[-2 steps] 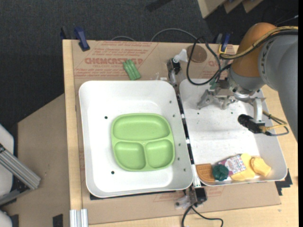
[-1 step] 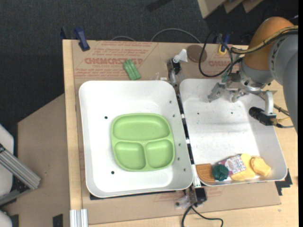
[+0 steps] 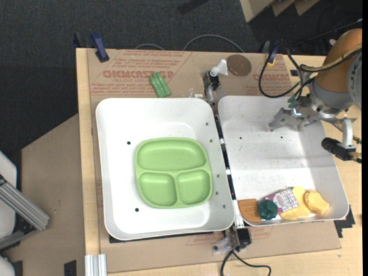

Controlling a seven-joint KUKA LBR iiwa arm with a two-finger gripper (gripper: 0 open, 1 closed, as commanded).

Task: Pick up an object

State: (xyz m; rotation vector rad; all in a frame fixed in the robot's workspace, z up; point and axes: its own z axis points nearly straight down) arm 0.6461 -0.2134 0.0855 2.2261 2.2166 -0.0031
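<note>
Several small objects lie in a row along the near edge of the right bin (image 3: 270, 160): a brown wedge (image 3: 247, 209), a dark green lump (image 3: 267, 210), a yellow packet with a pale label (image 3: 287, 200) and an orange-yellow piece (image 3: 317, 202). My gripper (image 3: 290, 119) hangs over the far right part of that bin, well away from the row. Nothing shows in it. The grey arm with its orange band (image 3: 342, 50) comes in from the upper right. A green divided plate (image 3: 172, 172) rests in the middle of the left bin (image 3: 115, 154).
On the cardboard behind the bins lie a green clip (image 3: 160, 85) and a brown disc (image 3: 238, 65). Blue clamps (image 3: 99, 46) hold the board's far edge. A black cable (image 3: 276, 85) loops near the arm, and a black part (image 3: 339, 148) juts over the right bin's edge.
</note>
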